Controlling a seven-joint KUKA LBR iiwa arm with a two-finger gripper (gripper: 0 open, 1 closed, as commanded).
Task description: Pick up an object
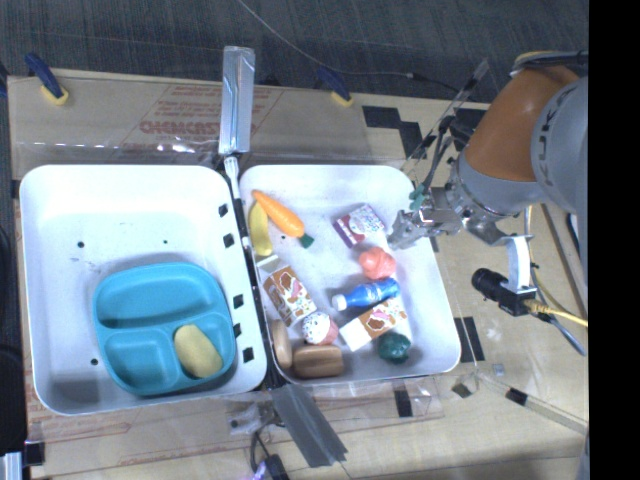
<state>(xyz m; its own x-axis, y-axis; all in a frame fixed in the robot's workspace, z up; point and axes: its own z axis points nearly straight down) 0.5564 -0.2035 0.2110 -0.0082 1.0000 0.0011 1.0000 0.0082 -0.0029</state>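
looking left to right: the left bin (60,268) has a blue tray (150,313) with a potato (198,351) in it. the right bin (330,183) holds the pickable stuff, like a carrot (277,213) lying diagonal, green tip down-right, and a blue bottle (367,295) lying roughly sideways. nothing's lifted yet, so the whole pick is left. the gripper (412,223) sits at the right rim; can't tell its state.

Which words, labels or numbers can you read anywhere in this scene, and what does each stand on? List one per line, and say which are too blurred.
Red print on the cardboard sheet behind the bins: too blurred to read.
Small cartons and the packet in the right bin: printed pictures, no legible words.
Blue bottle: label unreadable.
Nothing else bears text.
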